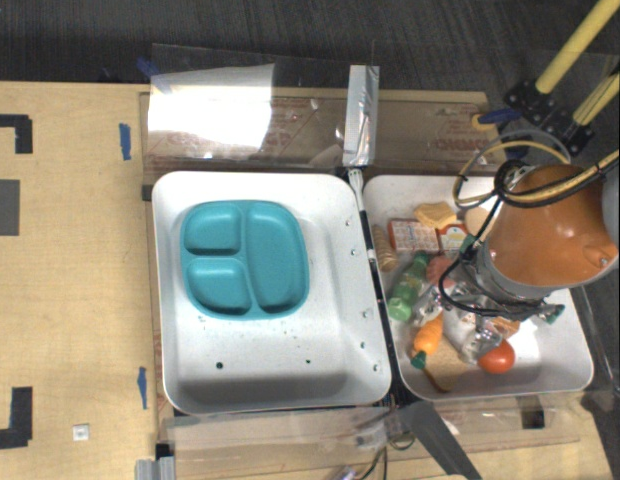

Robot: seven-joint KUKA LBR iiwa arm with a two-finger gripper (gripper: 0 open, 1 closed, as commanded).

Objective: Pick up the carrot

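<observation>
The carrot [427,339] is a small orange piece with a green tip. It lies near the front left of the right bin [570,363]. My gripper [468,330] hangs low over that bin, just right of the carrot and close beside it. The grey wrist and orange band [550,230] above it hide part of the bin's middle. Nothing shows that the carrot is lifted; it seems to rest on the bin floor.
A red tomato [497,358] sits just right of the gripper. Green vegetables [405,290], a tan bread piece [435,215] and a red-white box [415,234] crowd the right bin's left half. A teal divided plate [245,258] lies in the left bin [330,358].
</observation>
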